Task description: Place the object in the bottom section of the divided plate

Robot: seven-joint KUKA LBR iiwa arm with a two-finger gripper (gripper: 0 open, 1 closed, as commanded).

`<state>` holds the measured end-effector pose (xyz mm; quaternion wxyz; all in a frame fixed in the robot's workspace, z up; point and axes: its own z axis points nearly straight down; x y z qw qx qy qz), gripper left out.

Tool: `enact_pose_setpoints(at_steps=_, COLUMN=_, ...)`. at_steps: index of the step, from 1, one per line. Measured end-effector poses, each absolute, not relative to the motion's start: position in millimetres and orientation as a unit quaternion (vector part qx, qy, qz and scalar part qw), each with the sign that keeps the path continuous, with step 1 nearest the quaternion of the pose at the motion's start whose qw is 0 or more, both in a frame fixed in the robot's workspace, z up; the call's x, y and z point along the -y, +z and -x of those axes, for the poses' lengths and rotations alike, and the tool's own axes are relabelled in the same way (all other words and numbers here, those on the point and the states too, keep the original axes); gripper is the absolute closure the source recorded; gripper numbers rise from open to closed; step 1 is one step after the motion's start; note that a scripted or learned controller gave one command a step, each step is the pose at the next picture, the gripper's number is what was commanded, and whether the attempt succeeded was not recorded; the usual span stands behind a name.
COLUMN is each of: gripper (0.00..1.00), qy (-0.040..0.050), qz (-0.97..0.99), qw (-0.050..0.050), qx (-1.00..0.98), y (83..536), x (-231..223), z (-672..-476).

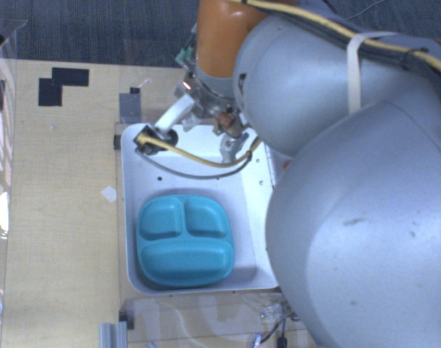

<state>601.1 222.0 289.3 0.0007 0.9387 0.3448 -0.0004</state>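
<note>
gripper (231, 138) at bin (130, 194) far end | grip: cannot tell | divided plate (184, 239) lies camera-ward, bottom section (184, 258) farthest

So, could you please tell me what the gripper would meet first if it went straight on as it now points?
The gripper would probably meet the white bin floor, not the blue plate; depth is unclear.
</note>
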Motion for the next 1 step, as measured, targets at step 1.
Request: enact_pose_setpoints(at_steps=1, gripper=0.00, qy=-0.0009, qz=-0.943, qw=0.000, qx=-0.333, y=293.4, x=-233.4, z=-641.7)
